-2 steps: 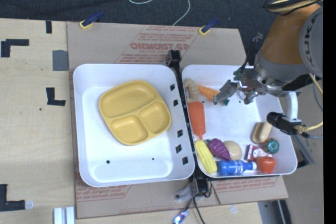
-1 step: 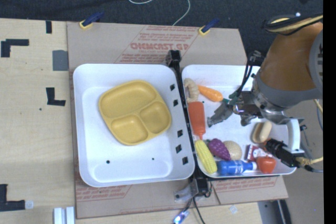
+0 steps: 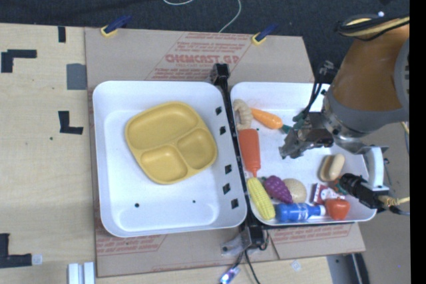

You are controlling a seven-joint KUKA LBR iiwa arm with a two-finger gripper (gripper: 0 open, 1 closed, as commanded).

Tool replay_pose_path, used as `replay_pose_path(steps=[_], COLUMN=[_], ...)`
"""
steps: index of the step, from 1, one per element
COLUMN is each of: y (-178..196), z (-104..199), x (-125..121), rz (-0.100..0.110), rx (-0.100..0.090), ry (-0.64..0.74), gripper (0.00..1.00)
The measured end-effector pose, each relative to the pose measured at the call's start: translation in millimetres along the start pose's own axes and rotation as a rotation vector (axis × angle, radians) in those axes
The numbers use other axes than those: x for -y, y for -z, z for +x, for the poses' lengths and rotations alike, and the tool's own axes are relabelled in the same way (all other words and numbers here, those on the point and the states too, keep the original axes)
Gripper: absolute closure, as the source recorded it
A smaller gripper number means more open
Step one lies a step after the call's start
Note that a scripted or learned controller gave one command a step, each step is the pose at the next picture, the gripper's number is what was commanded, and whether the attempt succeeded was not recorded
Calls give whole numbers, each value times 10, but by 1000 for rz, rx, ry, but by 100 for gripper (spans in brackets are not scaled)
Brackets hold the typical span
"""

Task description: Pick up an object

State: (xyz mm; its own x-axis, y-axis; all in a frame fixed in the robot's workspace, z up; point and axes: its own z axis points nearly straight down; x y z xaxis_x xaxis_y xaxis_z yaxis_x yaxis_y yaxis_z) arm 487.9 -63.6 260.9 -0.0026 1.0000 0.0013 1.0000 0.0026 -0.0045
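Camera view: all positions are referenced to the right bin [image 3: 303,91]. Along its near wall lie a corn cob [image 3: 260,197], a blue bottle [image 3: 297,212] and a red pepper [image 3: 338,208], with a purple grape bunch [image 3: 277,187] just behind them. Toward its right wall rests a tan bread roll [image 3: 331,167]. The gripper [image 3: 291,145] hangs over the bin's middle; whether its claw is apart or together cannot be told. Against the left wall lies a red-orange sausage [image 3: 250,149]. Farthest back sits a carrot [image 3: 266,118].
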Motion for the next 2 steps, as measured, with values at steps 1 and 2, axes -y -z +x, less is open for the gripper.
replay_pose_path(steps=[1, 2], y=[-450, 357], z=[528, 737], x=[20, 36], rz=[3, -10], rx=[0, 0], ry=[2, 2], gripper=[100, 100])
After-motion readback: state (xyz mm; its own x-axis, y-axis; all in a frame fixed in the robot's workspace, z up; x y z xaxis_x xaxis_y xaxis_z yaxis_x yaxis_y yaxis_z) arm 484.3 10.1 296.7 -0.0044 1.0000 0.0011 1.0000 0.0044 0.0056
